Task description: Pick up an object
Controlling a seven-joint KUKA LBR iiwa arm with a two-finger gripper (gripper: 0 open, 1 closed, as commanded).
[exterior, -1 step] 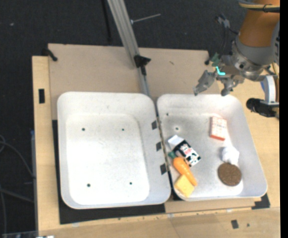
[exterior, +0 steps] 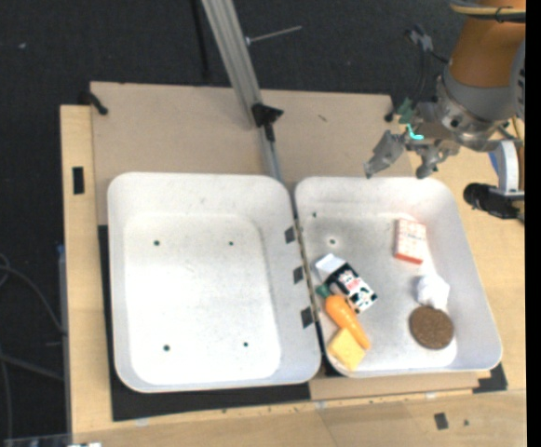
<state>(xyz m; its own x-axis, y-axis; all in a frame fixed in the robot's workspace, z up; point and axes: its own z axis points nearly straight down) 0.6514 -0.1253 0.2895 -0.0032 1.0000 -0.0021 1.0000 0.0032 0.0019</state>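
So far nothing is picked: the right bin [exterior: 475, 277] holds the pink box [exterior: 410, 240], brown disc [exterior: 431, 328] and carrot [exterior: 345, 315], while the gripper [exterior: 403, 160] hangs above its far rim, jaws spread apart, grasping nothing.

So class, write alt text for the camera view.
A robot gripper hangs open over the far edge of the right bin, holding nothing. That bin holds a carrot, a brown disc and a pink box.
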